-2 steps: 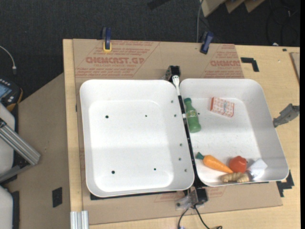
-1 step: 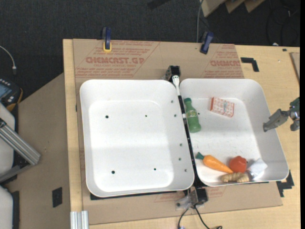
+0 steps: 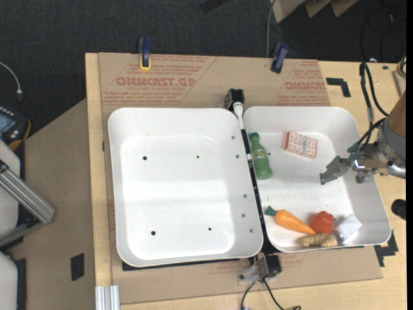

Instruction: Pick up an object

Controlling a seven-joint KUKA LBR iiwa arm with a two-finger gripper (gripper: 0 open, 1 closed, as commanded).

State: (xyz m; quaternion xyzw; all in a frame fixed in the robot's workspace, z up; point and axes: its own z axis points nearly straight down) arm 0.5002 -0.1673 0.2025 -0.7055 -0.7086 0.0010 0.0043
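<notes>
The right bin [image 3: 335,118] holds several items. A green bottle [image 3: 261,157] lies along its left wall. A red-and-white packet [image 3: 301,144] rests at the back. At the front lie an orange carrot [image 3: 292,221], a red tomato-like item [image 3: 323,221], a tan root [image 3: 319,240] and a small white piece [image 3: 349,227]. My gripper [image 3: 347,173] hangs over the right part of this bin, above bare floor, right of the packet and behind the tomato. It is open, with nothing between its fingers.
The left bin [image 3: 122,173] lies beside the right one, with a black divider strip [image 3: 248,166] between them. Both sit on a cardboard sheet [image 3: 193,76] held by clamps [image 3: 144,51] at the back. Cables [image 3: 368,95] hang near the arm at right.
</notes>
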